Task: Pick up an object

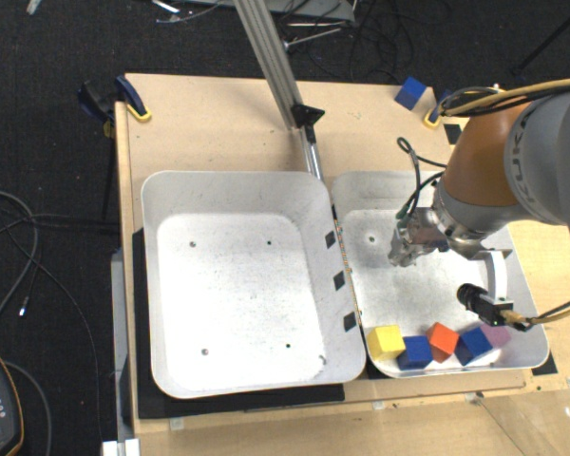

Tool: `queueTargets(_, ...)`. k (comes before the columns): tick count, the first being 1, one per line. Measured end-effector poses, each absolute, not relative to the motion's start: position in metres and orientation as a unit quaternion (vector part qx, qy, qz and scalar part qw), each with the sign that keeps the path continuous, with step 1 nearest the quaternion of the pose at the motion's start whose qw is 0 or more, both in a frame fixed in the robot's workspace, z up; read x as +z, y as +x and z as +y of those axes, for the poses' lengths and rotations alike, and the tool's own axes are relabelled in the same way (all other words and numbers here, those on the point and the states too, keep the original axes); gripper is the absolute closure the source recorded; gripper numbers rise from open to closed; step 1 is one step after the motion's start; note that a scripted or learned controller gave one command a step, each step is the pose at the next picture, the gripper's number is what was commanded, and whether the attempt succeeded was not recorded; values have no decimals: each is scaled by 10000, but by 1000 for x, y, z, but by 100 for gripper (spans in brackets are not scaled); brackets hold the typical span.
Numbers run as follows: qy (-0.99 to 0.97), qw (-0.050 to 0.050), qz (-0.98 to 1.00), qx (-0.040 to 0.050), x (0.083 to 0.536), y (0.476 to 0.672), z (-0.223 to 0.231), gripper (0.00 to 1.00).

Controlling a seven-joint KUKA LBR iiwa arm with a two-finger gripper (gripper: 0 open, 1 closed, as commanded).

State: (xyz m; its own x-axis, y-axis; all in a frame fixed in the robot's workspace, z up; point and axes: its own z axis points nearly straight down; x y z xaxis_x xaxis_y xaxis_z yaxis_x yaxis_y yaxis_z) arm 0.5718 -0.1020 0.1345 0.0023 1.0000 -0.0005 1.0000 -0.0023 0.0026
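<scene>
In the right bin [380, 198], several small blocks lie along the near edge: a yellow block [387, 340], a blue block [415, 351], an orange block [444, 340], another blue block [474, 345] and a pale purple block [497, 335]. My gripper [406, 251] hangs over the middle of the right bin, above its bare floor and well back from the blocks. Nothing shows between its fingers. The grey and orange arm [499, 164] reaches in from the right.
The left bin [171, 198] sits beside the right one. A loose blue block [411, 92] rests on the bench at the back right. A metal pole [271, 50] slants across the back, and a clamp [123, 98] grips the bench's back left corner.
</scene>
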Motion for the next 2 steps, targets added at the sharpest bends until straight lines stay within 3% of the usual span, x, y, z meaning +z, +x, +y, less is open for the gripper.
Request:
queueTargets(1,7100,-2,7042,0,95,504,-164,100)
queueTargets(2,7075,3,7067,5,96,507,-160,0)
